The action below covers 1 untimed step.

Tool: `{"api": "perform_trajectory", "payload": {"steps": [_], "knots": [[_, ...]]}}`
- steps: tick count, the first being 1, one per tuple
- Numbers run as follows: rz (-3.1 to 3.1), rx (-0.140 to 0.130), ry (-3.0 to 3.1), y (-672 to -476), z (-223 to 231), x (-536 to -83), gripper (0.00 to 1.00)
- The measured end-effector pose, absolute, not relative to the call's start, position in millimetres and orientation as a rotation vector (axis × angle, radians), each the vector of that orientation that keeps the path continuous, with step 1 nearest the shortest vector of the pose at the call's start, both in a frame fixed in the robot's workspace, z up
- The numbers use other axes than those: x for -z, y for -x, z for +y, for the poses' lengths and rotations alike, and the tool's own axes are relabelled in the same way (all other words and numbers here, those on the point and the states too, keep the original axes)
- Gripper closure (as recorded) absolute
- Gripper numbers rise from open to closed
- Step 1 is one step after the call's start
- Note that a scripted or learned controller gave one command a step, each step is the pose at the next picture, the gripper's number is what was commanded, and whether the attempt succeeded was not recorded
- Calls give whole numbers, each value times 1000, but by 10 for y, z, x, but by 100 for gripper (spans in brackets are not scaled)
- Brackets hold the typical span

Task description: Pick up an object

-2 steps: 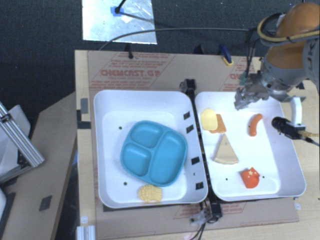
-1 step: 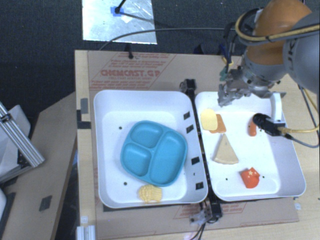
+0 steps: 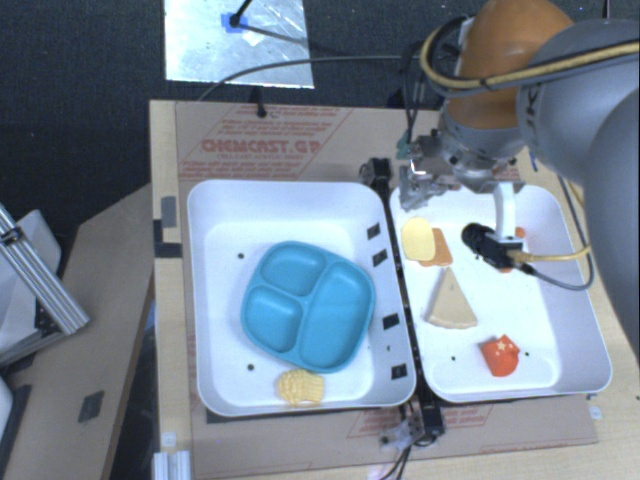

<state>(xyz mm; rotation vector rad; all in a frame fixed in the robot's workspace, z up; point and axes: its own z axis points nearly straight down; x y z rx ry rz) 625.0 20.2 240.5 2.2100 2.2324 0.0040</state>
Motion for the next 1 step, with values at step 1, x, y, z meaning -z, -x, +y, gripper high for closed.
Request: {"api": "perform_trajectory", "payload": {"steps": [1], "knots": [[2233, -6, -2209, -6276, 727, -2462, 100]]}}
